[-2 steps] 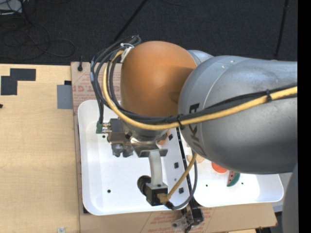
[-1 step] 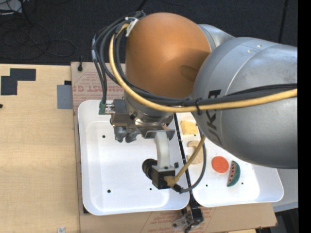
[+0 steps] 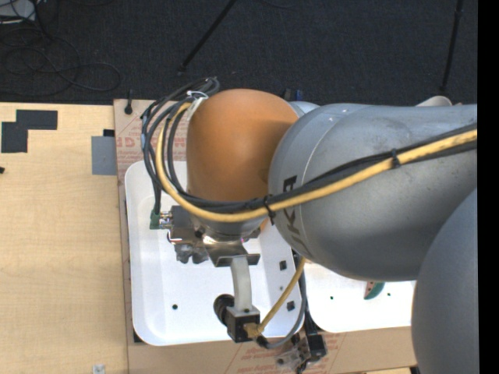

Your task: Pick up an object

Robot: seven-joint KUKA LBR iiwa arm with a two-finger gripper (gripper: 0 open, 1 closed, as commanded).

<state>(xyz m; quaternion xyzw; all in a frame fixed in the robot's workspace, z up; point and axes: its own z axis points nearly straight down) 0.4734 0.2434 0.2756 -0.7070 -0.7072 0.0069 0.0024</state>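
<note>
Camera view: nearest, along the bottom edge, a strip of brown board (image 3: 195,357) with red print lies under the two bins on the pale wooden desk (image 3: 62,248). On it the left bin (image 3: 148,287), white and shallow, shows a bare floor with a few small dark specks. Just beside it on the right, the right bin (image 3: 351,318) is largely covered by the arm.

In the right bin lies a small teal object (image 3: 375,290), a curved sliver of blue-green against the white. Its upper part is hidden by the arm, so its whole shape cannot be made out.

The grey arm (image 3: 366,193) reaches in from the right, and its orange band (image 3: 234,146) hangs over the back half of the left bin, looped with black and yellow cables (image 3: 166,162). The wrist points down into that bin, well apart from the teal object. How the fingers stand I cannot tell.

Farther off, black and grey patches (image 3: 31,127) mark the desk, and dark floor (image 3: 312,37) lies beyond.
</note>
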